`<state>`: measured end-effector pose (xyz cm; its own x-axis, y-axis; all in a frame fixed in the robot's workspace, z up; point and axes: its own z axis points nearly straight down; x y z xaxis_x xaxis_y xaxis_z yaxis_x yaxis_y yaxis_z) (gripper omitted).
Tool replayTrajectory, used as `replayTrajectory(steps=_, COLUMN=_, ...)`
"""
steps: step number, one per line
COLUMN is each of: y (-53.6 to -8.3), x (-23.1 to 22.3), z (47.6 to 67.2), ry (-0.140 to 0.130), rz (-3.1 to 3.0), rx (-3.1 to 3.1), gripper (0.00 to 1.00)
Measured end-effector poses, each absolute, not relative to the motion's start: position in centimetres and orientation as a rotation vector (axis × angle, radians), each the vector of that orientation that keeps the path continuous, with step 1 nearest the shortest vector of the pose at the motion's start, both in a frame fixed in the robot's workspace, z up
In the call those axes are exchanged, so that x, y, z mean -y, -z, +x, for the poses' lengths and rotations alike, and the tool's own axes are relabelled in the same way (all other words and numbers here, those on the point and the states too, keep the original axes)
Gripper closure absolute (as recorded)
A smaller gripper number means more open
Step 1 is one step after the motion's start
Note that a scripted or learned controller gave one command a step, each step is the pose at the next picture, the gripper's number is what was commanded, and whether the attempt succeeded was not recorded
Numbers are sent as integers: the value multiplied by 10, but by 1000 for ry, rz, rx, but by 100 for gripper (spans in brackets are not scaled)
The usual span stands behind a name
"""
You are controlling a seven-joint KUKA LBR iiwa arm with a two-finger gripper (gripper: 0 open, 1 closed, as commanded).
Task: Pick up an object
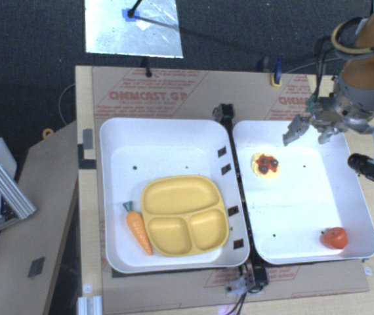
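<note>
Hovering over the right bin's far edge, the hand points down, fingers spread wide, holding nothing.

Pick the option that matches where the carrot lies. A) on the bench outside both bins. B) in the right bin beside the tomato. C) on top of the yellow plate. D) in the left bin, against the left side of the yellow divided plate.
D: the carrot lies on the left bin floor, along the yellow divided plate's left edge.
</note>
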<state>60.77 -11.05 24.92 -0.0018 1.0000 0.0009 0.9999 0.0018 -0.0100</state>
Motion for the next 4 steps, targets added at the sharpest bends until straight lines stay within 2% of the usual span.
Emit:
replayTrajectory(steps=1, y=-256, x=110, z=610, ry=2, rz=-2219, rx=2227, gripper=0)
replayTrajectory(steps=4, y=-85, x=96, z=614, ry=-1, rz=-2219, rx=2223, gripper=0)
